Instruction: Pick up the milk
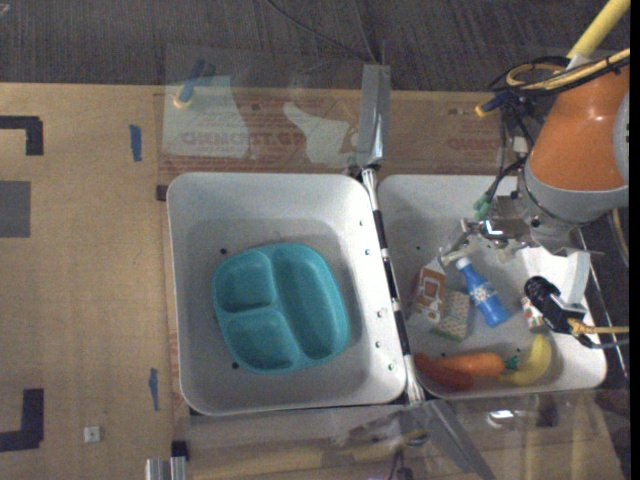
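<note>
Right bin [400, 218]: arm [575, 148] reaching down, gripper [478, 230] above milk [481, 292].

A pale wooden worktop [80, 318] bears two shallow white bins touching side by side: the left bin [190, 268] and the right bin [400, 208]. Blue tape strips [135, 143] and black corner marks [25, 133] lie on its left part.

Two bins [190, 208], one teal tray [280, 308], one banana [535, 361], one carrot [465, 366]
</note>
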You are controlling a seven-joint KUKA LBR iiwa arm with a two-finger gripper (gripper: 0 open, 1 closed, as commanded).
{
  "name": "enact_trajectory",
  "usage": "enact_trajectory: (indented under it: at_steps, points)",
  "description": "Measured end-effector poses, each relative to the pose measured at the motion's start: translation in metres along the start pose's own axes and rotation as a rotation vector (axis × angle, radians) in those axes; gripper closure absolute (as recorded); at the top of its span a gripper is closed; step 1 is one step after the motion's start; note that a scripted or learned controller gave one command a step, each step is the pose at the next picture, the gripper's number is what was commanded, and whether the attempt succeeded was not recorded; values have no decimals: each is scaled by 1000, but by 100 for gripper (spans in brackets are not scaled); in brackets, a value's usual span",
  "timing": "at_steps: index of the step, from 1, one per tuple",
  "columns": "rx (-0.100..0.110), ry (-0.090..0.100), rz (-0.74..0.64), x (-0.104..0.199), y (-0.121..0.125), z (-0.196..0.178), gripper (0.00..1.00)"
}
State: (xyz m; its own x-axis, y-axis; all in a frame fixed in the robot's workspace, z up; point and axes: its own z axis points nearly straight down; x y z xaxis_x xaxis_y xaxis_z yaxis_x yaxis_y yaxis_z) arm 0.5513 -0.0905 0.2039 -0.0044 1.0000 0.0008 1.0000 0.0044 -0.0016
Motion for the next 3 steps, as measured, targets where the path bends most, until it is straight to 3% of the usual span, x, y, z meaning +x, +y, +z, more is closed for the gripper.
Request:
enact_trajectory:
  at_steps: [1,2,3]
  points:
    - [-32,-3,-261,-1,-25,85,0]
    - [-57,-2,-325,-2,-29,93,0]
    - [-68,-9,-316,-8,-26,81,100]
